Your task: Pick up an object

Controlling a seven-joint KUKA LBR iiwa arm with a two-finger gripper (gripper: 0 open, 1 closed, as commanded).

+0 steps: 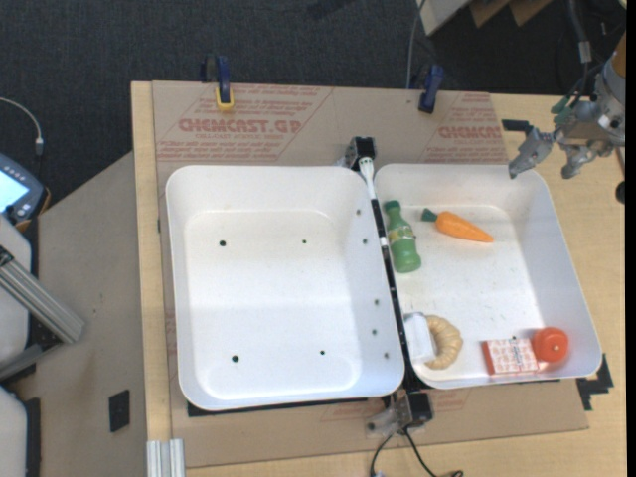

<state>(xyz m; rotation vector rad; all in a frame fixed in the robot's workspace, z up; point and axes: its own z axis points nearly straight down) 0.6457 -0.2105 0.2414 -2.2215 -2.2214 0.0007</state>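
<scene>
The claw hangs at the upper right of the frame, over the far right corner of the right bin. Its two fingers are spread wide apart with nothing between them.

All the objects lie in the right bin, below and left of the claw. The carrot is the nearest, lying toward the upper middle of the bin, left of and below the claw and apart from it. The green bottle lies along the bin's left wall, beside the carrot. At the lower edge, a tan curved piece sits in the lower left corner, and a red packet lies touching a red ball in the lower right corner, well apart from the claw.

The left bin takes the middle of the frame.
</scene>
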